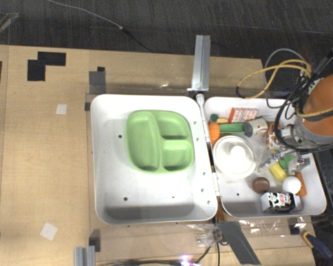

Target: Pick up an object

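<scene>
Because the gripper (277,158) hangs over crowded toys at the right bin's (316,204) right edge, finger state indiscernible, it may nudge the yellow piece (277,172) aside.

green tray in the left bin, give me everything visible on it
The green tray is a light green divided plate, apparently matte plastic, with rounded corners and three compartments: one long section on its left, two smaller ones stacked on its right. It lies flat, right side up, nothing in it, slightly above centre on the floor of the left white bin, touching nothing else.
</scene>
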Robot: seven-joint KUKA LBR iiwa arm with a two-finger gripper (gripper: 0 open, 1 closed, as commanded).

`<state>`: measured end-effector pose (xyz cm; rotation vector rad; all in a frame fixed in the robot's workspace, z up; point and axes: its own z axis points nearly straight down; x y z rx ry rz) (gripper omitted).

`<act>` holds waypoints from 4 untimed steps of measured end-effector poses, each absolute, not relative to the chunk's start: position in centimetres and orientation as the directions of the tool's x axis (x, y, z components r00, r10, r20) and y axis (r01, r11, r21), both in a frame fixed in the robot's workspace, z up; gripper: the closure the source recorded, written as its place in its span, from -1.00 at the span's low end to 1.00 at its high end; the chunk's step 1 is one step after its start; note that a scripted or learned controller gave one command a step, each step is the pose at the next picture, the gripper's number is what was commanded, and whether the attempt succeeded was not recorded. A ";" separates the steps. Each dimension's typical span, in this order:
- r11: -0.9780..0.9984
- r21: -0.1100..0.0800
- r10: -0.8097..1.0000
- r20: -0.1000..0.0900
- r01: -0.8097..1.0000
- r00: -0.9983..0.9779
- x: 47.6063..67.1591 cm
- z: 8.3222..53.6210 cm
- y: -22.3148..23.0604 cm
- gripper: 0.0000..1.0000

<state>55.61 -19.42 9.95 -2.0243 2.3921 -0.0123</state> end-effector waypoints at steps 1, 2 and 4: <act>0.175 -0.025 -0.985 0.000 -0.984 -0.175 52.6 9.3 -19.5 -1.00; 0.048 -0.022 -0.999 -0.002 -0.999 -0.048 55.2 9.3 -9.7 -1.00; -0.321 -0.004 -0.947 0.001 -0.947 0.321 48.8 9.8 -14.8 -1.00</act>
